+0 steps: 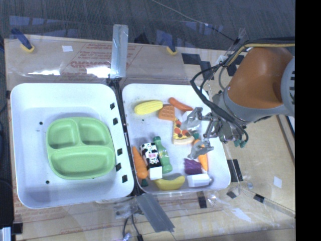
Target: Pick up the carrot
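The tool (196, 130) hangs low over the right side of the right bin (131, 95), fingers spread and gripping nothing, just above an orange carrot (202, 161) beside the purple piece (192, 165). This looks like the approach step; next it must drop and close on that carrot. Room is tight there: the bin's right wall is close, and the pizza slice (182, 133) crowds in. A second carrot (140, 163) lies along the left wall.

Orange carrot (140, 163) along right bin's left wall
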`<state>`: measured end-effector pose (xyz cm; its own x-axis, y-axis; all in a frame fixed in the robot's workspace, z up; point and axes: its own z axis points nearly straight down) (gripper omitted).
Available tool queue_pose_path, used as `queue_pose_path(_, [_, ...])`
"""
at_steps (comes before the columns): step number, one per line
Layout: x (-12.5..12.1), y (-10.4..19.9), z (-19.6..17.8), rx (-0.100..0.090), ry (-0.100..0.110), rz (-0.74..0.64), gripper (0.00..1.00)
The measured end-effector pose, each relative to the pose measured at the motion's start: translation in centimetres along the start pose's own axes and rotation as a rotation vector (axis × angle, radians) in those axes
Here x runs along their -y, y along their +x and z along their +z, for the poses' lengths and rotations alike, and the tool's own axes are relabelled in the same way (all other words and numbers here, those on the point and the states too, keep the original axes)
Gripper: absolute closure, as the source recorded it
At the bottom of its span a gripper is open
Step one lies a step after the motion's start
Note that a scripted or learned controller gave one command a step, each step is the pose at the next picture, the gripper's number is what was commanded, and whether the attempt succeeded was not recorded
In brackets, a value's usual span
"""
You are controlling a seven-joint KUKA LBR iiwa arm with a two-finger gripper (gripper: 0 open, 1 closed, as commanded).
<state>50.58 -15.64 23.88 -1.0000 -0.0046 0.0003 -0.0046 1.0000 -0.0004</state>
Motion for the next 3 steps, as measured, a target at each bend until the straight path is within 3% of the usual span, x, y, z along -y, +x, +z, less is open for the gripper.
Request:
queue_pose_path(1, [3.7,-0.4,14.6,0.004,0.001,0.1,0.0])
queue_pose_path(2, [3.4,-0.6,13.6,0.005,0.001,0.089,1.0])
queue_pose_path(3, [-1.1,-3.0,7.4,0.003,-0.001,0.621,1.0])
